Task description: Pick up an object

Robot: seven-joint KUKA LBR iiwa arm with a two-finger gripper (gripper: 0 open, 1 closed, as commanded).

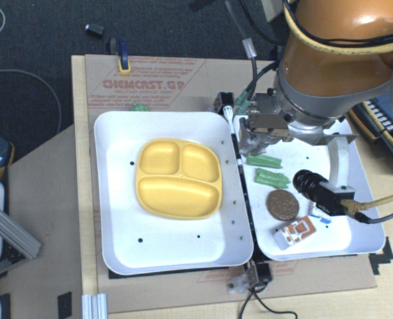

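Observation:
The right bin (366, 234) holds two green bean pods, one (263, 160) above the other (271, 177). Below them lie a round brown cookie (283, 205) and a small orange and white packet (296, 230). My gripper (249, 145) hangs over the bin's upper left corner, just above and left of the upper pod. Nothing is visibly held in it. The arm's orange band and grey wrist cover the bin's upper right part.
A yellow divided plate (179, 178) lies in the middle of the left bin (117, 231). The wall between the two bins (241, 178) runs close to the gripper's left side. A blue and yellow clamp (123, 57) sits on the cardboard behind the bins.

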